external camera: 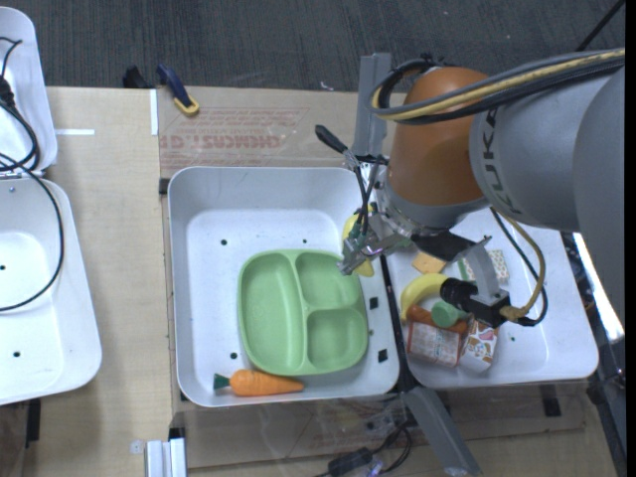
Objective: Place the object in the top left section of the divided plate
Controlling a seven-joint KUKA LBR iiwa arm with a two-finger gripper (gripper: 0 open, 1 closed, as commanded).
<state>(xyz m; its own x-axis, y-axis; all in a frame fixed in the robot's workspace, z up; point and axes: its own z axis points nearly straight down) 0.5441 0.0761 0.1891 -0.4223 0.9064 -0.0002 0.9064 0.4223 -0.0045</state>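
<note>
The two-finger gripper (358,256) is being seen at the centre of the frame, over the upper right rim of the green divided plastic plate (303,311). A small yellow object (355,231) is being glimpsed just beside the fingers, at the wall between the two bins; whether it is being gripped cannot be told, since the wrist is hiding the fingers, and open or closed cannot be told either.

The divided plate is lying flat in the left white bin (199,266), in the bin's lower right part, with all three sections bare. An orange toy carrot with a green top (260,384) is lying just below the plate, near the bin's lower edge.

The grey arm with the orange band (442,137) is reaching in from the right of the frame, above the right white bin (566,356). In that bin a yellow banana-shaped toy (422,291), a small red-and-white carton (434,344) and a second printed carton (481,347) are lying close together, partly hidden by the arm.

A blue-and-yellow clamp (177,89) is resting on the brown bench top (109,227) at the upper left of the frame.
</note>
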